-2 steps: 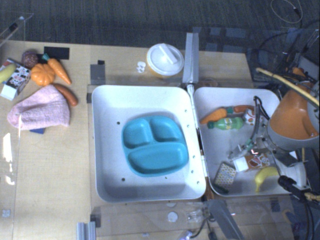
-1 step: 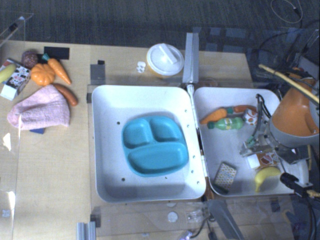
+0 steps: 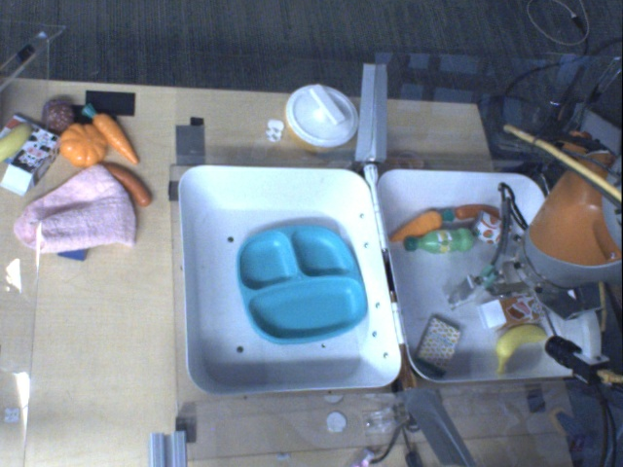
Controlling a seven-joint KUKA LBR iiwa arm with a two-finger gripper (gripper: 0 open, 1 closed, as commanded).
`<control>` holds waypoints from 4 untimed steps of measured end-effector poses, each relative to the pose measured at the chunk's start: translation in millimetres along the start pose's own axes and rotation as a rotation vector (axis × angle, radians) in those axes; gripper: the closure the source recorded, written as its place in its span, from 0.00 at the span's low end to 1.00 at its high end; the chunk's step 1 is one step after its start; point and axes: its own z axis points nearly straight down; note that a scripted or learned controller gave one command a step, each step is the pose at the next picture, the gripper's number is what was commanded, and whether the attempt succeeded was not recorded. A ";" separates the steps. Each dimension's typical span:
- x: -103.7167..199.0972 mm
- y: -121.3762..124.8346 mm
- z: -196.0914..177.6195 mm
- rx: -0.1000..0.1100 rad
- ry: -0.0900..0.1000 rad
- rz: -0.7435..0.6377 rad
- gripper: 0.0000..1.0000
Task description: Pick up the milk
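Over the right bin, low near its floor. My gripper sits in a tangle of metal and cable; whether my jaws are spread or pressed together I cannot tell. The milk, a small white carton with red print, lies just below and right of me, beside the banana. Green bottle and carrot lie further up. Blue tray sits in the left bin.
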 end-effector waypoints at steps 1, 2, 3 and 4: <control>-48.5 11.4 -25.2 0.020 0.012 -0.175 0.00; -72.0 68.9 14.6 0.019 0.010 -0.119 0.00; -81.7 135.7 19.6 0.019 0.010 -0.057 0.00; -73.0 77.3 16.6 0.013 0.009 -0.252 0.00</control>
